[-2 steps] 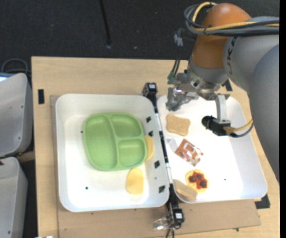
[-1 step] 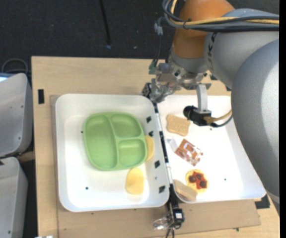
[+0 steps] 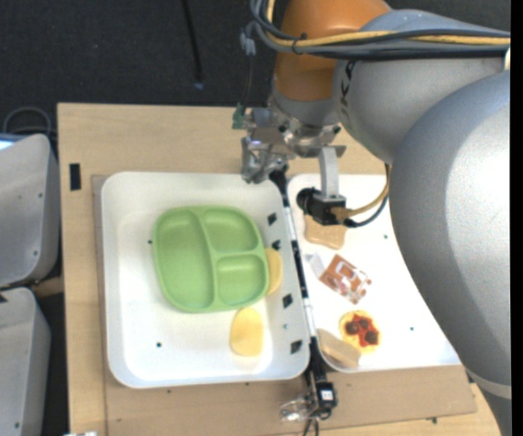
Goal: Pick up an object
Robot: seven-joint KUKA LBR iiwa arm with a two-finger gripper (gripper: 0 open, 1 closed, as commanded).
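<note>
Camera view: a tan block (image 3: 325, 235) lies far in the right bin (image 3: 407, 321), just beside the divider (image 3: 296, 271). The gripper (image 3: 263, 163) is seen over the left bin (image 3: 130, 334), at its far rim; whether it is spread cannot be told. A descent here would likely strike rim or divider, and nothing would be caught.

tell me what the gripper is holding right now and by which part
Nothing that can be seen. The two-finger gripper sits over the far rim of the shallow white left bin, with no object between its fingers.
</note>
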